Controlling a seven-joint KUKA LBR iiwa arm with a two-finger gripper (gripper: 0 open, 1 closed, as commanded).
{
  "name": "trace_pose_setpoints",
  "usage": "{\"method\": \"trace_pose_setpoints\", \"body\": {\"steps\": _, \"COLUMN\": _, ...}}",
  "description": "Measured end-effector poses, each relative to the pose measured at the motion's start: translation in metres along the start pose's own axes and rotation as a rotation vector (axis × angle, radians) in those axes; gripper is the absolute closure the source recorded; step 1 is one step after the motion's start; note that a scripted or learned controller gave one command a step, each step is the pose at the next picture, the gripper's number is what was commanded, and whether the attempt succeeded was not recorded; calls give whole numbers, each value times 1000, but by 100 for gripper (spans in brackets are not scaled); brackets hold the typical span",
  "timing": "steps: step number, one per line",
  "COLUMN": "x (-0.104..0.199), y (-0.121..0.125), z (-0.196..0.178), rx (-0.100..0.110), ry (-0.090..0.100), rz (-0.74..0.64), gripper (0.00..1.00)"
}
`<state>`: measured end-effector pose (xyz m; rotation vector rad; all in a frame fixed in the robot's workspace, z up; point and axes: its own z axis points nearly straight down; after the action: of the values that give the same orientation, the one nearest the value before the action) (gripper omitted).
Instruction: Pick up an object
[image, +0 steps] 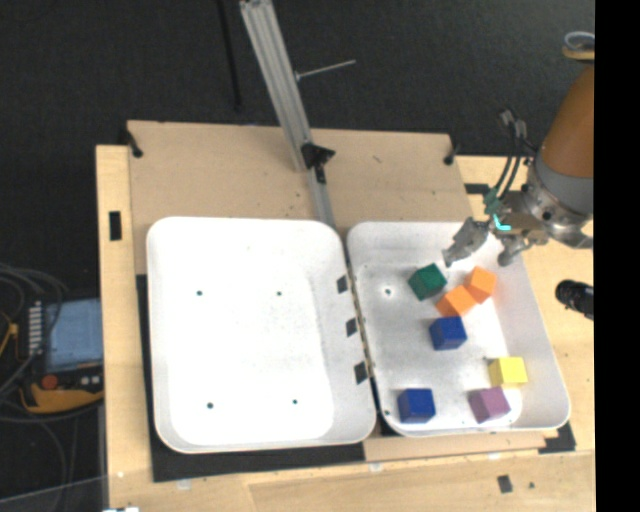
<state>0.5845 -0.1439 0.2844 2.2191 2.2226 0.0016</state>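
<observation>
Two white bins sit side by side on the bench (270, 160), their inner rims touching along a seam with small dark clips. In the camera view the left bin (170, 330) has a bare floor marked by four small dots, so its whole span is open room. All seven blocks lie in the right bin (385, 330), gathered toward its right half. A green block (428, 281) lies nearest the bin's far end, with two orange blocks (470, 292) just beside it to the right, touching each other. A blue block (447, 332) lies just below them. A yellow block (509, 371) sits close to the right rim, with a purple block (489, 403) just below it near the near-right corner. A second blue block (416, 404) rests near the near rim. The left strip of this bin's floor, beside the seam, is free, as is the far-left corner.

The arm reaches in from the right, orange band above the grey wrist. The gripper (484, 245) hangs over the far right part of the right bin, above and just right of the green block. Its two fingers (460, 243) are spread apart, with nothing between them, and whether they touch any block cannot be told. A slanted metal pole (285, 90) crosses the far side of the bench.
</observation>
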Motion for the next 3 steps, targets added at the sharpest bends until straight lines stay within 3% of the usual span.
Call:
{"method": "trace_pose_setpoints", "body": {"steps": 1, "x": -1, "y": -2, "z": 63, "rx": 6, "ry": -1, "rz": 3, "gripper": 0}}
{"method": "trace_pose_setpoints", "body": {"steps": 3, "x": 2, "y": -6, "z": 152, "rx": -2, "ry": -4, "rz": 5, "gripper": 0}}
